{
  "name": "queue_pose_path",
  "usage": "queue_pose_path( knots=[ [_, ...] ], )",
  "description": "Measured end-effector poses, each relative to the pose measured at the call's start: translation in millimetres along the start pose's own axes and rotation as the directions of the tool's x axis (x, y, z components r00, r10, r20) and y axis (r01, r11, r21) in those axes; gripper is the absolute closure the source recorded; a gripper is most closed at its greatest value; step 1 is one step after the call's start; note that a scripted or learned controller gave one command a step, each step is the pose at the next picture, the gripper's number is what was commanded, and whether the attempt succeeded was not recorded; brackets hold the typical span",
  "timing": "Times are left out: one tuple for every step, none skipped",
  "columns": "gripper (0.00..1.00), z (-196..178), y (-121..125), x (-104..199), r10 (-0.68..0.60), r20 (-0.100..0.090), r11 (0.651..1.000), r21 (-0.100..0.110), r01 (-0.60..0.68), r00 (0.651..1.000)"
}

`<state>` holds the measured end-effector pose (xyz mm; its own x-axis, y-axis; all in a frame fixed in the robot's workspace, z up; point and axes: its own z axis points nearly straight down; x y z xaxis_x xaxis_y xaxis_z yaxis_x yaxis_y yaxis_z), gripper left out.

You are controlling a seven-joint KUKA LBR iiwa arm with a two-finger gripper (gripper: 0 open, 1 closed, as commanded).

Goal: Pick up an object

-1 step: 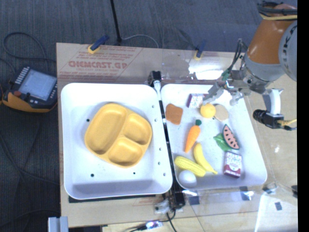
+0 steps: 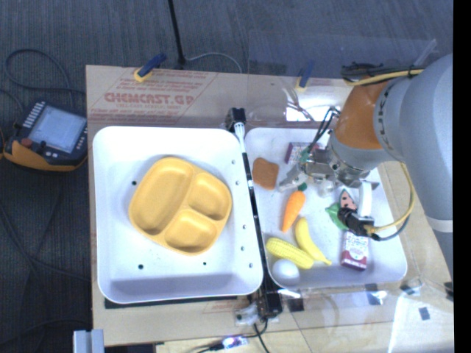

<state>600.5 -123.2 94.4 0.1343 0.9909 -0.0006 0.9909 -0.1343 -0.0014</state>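
My gripper (image 2: pixel 307 173) sits low over the upper part of the right shallow white bin (image 2: pixel 390 259), just above the green top of the orange plastic carrot (image 2: pixel 293 209); how far it stands open cannot be told at this angle, and nothing is seen between its parts. The carrot lies tilted, its tip pointing toward the yellow corn cob (image 2: pixel 289 252) near the front wall. A yellow plastic banana (image 2: pixel 310 241) lies just beside the carrot on the right, and a white egg (image 2: pixel 285 271) rests against the front rim. A brown bread-like slice (image 2: pixel 266 173) lies near the dividing edge. A small red-and-white carton (image 2: pixel 355 250) stands toward the right wall. The left white bin (image 2: pixel 110 271) holds a yellow three-compartment plate (image 2: pixel 181 204), with bare floor all round it.
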Motion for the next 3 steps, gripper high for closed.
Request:
queue_pose_path(
  knots=[
    [0.00,4.4,-36.8,15.2,0.102,0.002,0.995,-0.020,-0.102,0.995],
    [1.00,-6.5,-36.5,15.8,0.102,0.000,0.995,-0.018,-0.102,0.995],
    [1.00,-89.4,-42.5,64.5,0.238,0.000,0.971,0.000,-0.238,0.971]
  ],
)
